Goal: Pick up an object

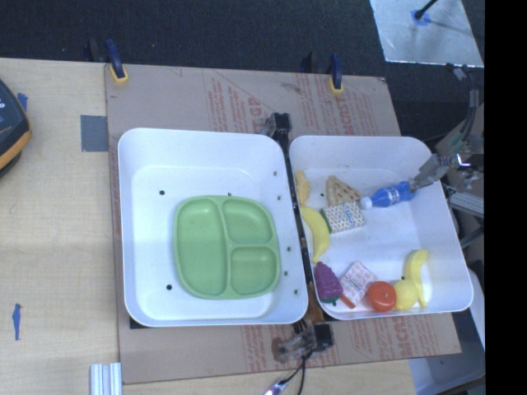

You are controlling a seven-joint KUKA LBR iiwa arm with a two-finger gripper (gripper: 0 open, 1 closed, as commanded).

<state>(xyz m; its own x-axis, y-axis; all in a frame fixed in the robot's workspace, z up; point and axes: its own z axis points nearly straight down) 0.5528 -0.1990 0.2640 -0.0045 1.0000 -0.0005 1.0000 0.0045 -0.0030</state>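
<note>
Beside the cracker packet (344, 217), pincer (424, 176) pinches blue bottle (387, 196) near sandwich wedge (340, 190).

gripper (430, 174): grey metal fingers, thin and pale, seen by the right bin (445, 220) at its upper right rim
finger shape: narrow, tapering toward the tips
wrist parts: grey and silver blocks just right of that bin's upper right corner, partly cut off at the edge
detail: blurred; no cables, screws or markings can be made out
</note>
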